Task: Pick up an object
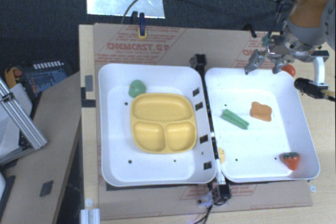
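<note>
Right bin (302, 113): red-and-green piece (290, 159) at near corner, orange piece (261, 111) and green stick (234, 118) mid-floor. Left bin (113, 128): yellow divided tray (161, 122), green lump (137, 87). Gripper (265, 63) is poised over far rim, fingers spread, nothing held.

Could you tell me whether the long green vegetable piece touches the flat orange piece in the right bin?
Apart. The camera view shows bare white bin floor between the green piece and the orange piece.
</note>
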`<state>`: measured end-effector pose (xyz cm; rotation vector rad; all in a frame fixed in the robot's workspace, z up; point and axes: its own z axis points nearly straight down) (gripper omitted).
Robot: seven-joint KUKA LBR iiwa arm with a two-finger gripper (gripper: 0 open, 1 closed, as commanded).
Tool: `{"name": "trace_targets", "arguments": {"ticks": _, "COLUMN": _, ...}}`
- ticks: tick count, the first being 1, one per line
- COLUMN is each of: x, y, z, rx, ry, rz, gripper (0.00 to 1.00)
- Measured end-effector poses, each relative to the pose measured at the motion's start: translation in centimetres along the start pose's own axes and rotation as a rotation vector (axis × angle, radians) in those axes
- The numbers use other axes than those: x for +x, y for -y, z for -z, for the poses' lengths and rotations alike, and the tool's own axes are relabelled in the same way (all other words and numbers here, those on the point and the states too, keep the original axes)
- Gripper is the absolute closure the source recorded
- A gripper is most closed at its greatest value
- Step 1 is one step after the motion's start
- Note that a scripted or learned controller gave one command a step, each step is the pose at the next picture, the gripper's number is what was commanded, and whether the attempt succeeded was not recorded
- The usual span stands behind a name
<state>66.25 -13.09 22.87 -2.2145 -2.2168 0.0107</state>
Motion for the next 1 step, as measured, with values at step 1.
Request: {"name": "trace_targets", "arguments": {"ticks": 1, "x": 0.03, "y": -0.24, "z": 0.82, "rx": -0.013, "ry": 0.002, "rz": 0.002, "gripper": 0.00}}
